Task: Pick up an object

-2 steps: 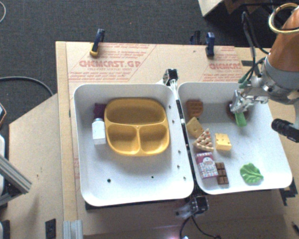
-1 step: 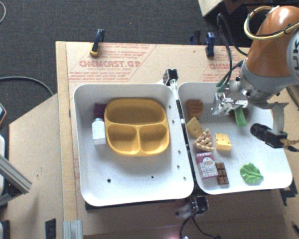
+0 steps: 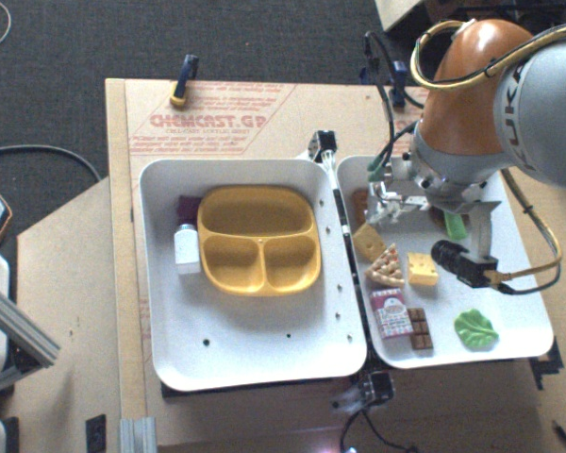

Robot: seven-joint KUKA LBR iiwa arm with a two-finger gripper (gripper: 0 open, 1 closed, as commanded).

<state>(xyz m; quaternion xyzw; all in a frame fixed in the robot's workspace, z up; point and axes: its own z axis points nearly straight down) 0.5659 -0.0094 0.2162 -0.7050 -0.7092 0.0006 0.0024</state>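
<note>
Right now your gripper (image 3: pixel 385 206), whose grasp you cannot tell, hangs just above the pizza slice (image 3: pixel 388 266) in the right bin (image 3: pixel 533 295).

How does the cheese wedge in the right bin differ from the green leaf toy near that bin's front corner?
The cheese wedge is pale yellow and blocky; the green leaf toy is bright green, flat and ruffled at its edge. The cheese wedge lies mid-bin beside the pizza slice toy, near the arm's hand; the green leaf toy lies alone toward the front corner. Both are small play-food pieces resting on the right bin floor.
</note>
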